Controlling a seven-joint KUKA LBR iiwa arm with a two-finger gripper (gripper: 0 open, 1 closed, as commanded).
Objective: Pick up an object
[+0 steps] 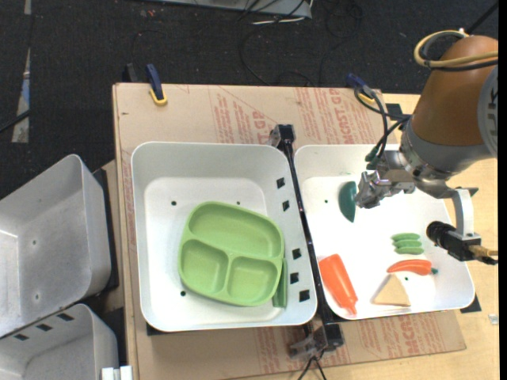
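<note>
Gripper (369,190) low over the upper left part of the right bin (451,216); whether it is open or closed, cannot tell. Dark green piece (347,201) lies just left of it, touching or nearly so. Well apart, toward the bin's near side: orange carrot (339,282), green pea pods (408,243), tan wedge (392,292). Left bin (158,180) holds a green divided plate (231,253).

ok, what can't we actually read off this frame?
- Pincer, camera view: small and dark under the wrist, so its finger state is unreadable.
- Dark green object: partly behind the pincer, contact unclear, identity too small to tell.
- Arm: cut off by the right edge.
- Green divided plate: fully readable.
</note>
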